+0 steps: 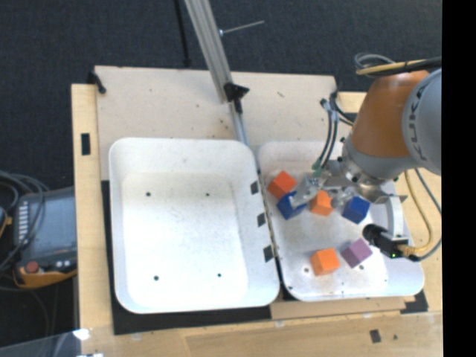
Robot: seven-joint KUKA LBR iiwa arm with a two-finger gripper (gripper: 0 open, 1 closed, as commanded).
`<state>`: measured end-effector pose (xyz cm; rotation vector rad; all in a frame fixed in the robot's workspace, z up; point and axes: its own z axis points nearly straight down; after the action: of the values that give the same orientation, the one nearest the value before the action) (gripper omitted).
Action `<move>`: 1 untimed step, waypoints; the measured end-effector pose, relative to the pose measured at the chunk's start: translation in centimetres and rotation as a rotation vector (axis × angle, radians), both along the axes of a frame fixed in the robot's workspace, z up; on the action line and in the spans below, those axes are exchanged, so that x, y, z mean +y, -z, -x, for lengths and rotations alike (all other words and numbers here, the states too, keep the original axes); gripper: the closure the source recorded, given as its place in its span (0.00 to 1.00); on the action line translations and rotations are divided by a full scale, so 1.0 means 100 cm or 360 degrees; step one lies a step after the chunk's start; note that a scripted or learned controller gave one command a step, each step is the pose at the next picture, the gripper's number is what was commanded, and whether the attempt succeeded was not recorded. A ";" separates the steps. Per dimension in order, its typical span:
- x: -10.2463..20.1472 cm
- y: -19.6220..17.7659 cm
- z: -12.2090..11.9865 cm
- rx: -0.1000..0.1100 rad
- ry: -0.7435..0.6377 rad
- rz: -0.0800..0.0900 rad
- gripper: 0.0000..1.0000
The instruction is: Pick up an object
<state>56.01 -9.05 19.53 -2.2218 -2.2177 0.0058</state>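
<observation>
Dark carpet surrounded a pale wooden bench (pixel 149 103) bearing two white bins. On the left sat the left bin (pixel 126 169); the right bin (pixel 405 281) held the blocks. From left to right there lay an orange cube (pixel 281 184), a blue block (pixel 290 207), a small orange block (pixel 321 204), another orange cube (pixel 324 261), a purple cube (pixel 356 252) and a blue cube (pixel 356 210). The gripper (pixel 318 193) hung low over the small orange block, which lay just on its near side; I cannot tell how the pincer was set.
</observation>
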 end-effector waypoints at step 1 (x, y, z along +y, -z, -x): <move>-0.006 0.044 0.003 0.0000 0.0000 0.0000 0.00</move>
<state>55.66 -9.68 15.17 -2.2221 -2.2176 0.0055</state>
